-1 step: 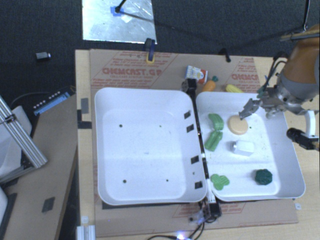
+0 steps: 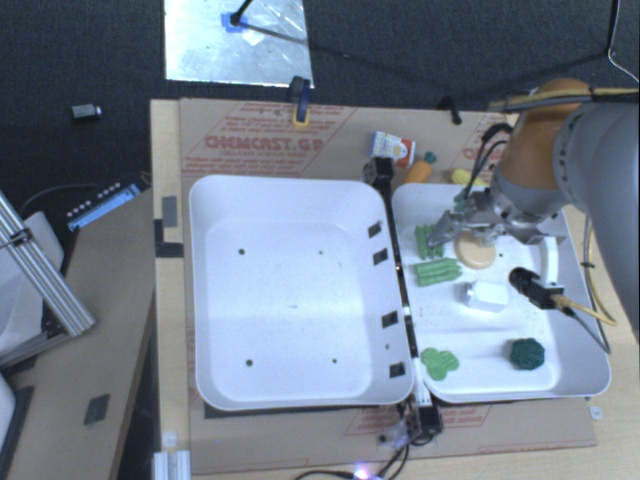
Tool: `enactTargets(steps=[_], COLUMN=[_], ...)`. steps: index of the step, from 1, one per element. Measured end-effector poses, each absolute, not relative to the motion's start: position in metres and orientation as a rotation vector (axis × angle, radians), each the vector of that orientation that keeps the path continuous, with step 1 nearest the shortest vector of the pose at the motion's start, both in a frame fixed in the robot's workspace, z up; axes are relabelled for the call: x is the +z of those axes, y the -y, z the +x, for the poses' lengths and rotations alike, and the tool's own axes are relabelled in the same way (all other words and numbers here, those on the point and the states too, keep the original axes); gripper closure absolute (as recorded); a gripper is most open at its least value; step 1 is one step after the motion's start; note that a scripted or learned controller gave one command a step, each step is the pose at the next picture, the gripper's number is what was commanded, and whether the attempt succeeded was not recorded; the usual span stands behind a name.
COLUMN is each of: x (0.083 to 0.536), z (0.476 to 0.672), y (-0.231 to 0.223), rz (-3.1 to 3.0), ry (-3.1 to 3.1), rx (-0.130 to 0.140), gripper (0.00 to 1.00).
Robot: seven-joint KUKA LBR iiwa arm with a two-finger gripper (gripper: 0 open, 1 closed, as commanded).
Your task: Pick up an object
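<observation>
Nearest the camera: pale green lump, near-left corner of the right bin.

My gripper hangs over the far-left part of that bin, just beside the far green piece, my likeliest pick. Wide or narrow: cannot tell from this angle. Nothing seen held.

Risks, as I judge them:
- Crowding. The far green piece, tan disc and near green piece lie close together. Coming down slightly off, I could catch two at once, or shove one aside and close on nothing.
- Wall. The green pieces sit near the bin's left wall, so a leftward error could strike it.
- Ridged, rounded shapes look apt to squirt out of a pinch.

Count, largest down:
- Bins: two. The left bin holds nothing I can see.
- Tan disc: one.
- Green ridged pieces: two.
- White block: one, right of the near green piece.
- Dark green lump: one, near right.
- Pale green lump: one.
</observation>
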State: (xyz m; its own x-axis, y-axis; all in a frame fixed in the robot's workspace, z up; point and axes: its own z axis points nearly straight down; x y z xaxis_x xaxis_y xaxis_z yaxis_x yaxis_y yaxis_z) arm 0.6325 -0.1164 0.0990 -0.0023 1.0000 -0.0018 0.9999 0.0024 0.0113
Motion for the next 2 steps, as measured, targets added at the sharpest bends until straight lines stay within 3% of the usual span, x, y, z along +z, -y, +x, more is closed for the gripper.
enactTargets(steps=[1, 2], x=[0.106, 0.191], z=[0.631, 0.672], y=[0.116, 0.031], rz=[2.214, 2.202], ry=[-2.221, -2.230], rx=[0.007, 0.016], gripper=[1.00, 1.00])
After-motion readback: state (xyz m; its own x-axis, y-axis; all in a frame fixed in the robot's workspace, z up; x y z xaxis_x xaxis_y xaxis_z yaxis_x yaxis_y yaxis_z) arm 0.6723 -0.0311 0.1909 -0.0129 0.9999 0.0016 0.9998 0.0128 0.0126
